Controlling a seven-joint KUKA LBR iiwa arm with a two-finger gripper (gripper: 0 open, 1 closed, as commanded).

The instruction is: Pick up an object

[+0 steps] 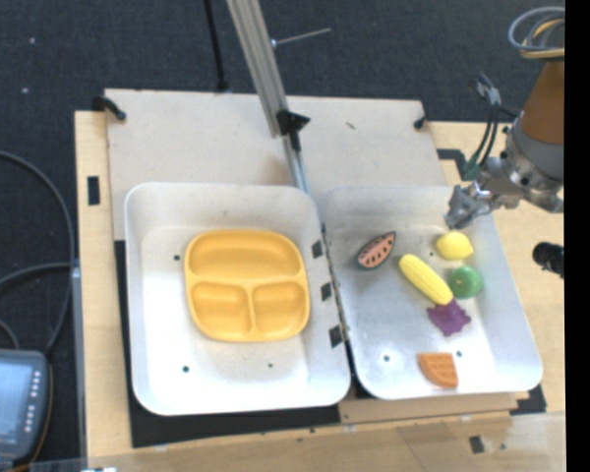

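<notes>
**Over the right bin, a crowded target**

From above, the claw (464, 207) hangs at the right bin's (506, 362) far rim, just beside the lemon (455, 246) — its state I cannot tell. Corn (425, 278) and lime (464, 281) crowd close — a descent could nudge the lemon away.
</notes>
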